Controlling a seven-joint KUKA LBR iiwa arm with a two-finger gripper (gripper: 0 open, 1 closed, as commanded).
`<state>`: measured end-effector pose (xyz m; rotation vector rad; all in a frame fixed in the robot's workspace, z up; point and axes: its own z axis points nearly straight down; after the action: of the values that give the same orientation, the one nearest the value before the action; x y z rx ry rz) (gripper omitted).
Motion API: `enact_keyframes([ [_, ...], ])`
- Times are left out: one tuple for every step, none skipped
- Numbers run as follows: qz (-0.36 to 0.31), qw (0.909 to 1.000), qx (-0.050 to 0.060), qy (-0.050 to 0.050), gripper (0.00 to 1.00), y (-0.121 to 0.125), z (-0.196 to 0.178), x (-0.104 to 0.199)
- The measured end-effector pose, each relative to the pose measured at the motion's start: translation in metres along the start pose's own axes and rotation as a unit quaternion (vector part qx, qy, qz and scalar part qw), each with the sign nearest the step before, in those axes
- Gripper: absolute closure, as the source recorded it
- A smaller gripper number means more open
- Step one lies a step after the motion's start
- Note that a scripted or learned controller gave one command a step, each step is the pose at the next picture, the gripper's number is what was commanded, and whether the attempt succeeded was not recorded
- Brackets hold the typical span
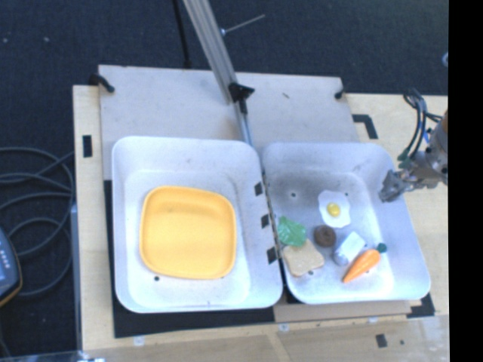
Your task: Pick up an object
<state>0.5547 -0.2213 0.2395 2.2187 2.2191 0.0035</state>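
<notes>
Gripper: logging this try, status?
Gripper at right bin's right rim, nothing seen held. Carrot, egg untouched. Nothing blocking.

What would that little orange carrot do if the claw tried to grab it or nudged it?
The carrot looks like a smooth, stiff toy, so it would probably keep its shape and weigh little. Its rounded, tapered body might slip from the fingers or roll in a curve when pushed. It lies against a small white block, which a nudge would likely shift too.
</notes>
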Motion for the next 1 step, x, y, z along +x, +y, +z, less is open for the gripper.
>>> enact_keyframes([
  [-0.001, 1.0, 0.002, 0.0, 1.0, -0.013, 0.0046, 0.0444],
])
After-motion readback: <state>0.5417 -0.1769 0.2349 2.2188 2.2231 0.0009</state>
